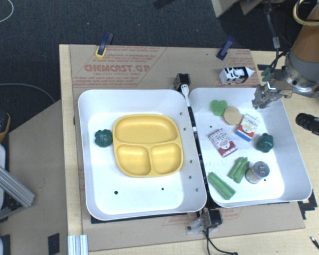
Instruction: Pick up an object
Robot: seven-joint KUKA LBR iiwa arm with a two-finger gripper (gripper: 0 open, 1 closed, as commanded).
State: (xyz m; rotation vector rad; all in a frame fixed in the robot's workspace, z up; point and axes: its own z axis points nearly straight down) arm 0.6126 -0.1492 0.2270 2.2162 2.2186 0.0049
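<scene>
Gripper (265,95) over right bin (287,193) far rim, finger state can't tell. Bins on cardboard-topped bench (122,68); dark carpet (69,15) beyond bench.

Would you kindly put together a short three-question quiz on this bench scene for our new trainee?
1. True or false: the yellow tray lies in the left bin.
2. What sits in the left bin beside that tray? A) dark green lump B) red packet C) metal can
3. Fill in: the tool hangs over the right bin's ____ corner.

Key: 1 true. 2 A, the dark green lump. 3 far right.
</scene>
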